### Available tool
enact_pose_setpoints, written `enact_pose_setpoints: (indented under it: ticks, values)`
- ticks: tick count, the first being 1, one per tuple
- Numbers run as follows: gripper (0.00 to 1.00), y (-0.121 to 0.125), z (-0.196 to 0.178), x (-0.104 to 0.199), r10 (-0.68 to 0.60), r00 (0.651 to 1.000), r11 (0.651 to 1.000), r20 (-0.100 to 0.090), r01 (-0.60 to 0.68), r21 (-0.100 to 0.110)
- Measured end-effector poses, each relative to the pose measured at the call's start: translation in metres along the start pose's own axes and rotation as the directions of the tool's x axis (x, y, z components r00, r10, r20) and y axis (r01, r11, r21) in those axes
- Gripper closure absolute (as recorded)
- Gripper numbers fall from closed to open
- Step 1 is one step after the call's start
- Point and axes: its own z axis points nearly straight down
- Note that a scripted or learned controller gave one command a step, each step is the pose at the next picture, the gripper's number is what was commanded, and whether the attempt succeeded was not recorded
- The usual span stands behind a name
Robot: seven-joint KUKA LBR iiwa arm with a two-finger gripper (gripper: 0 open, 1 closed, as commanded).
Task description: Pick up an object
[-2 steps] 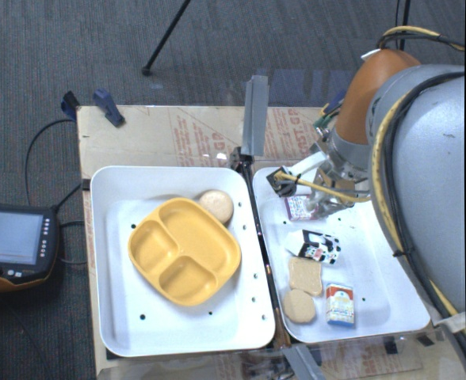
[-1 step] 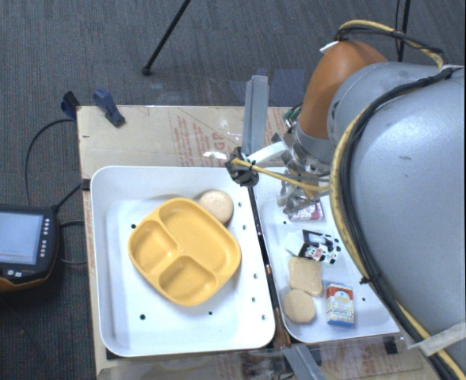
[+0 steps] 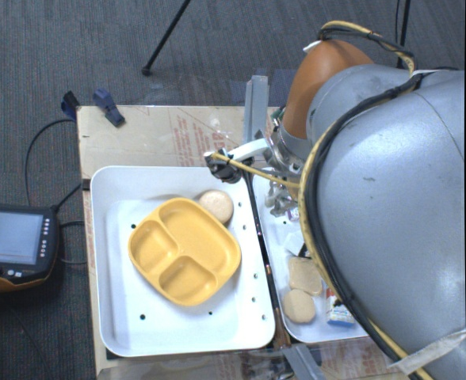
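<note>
Left white bin (image 3: 118, 323): yellow three-compartment plastic tray (image 3: 184, 250), round beige disc (image 3: 216, 206) touching at 1 o'clock — unpicked. Tool (image 3: 284, 200) state: cannot tell. Grasp pending.

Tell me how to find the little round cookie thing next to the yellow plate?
Look at the left white bin, the one holding the big yellow divided plate. At that plate's upper right edge, touching it, sits the small round tan piece. It is pale beige and plain, while the plate is bright yellow with three compartments, and the other tan pieces lie in the right bin.
</note>
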Motion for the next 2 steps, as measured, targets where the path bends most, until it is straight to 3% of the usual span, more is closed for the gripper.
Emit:
enact_pose_setpoints:
  ticks: [1, 2]
  values:
    - [1.00, 0.050, -0.035, -0.009, 0.000, 1.000, 1.000, -0.001, 0.000, -0.002]
    - [1.00, 0.021, -0.009, -0.005, -0.003, 1.000, 1.000, 0.005, 0.003, 0.000]
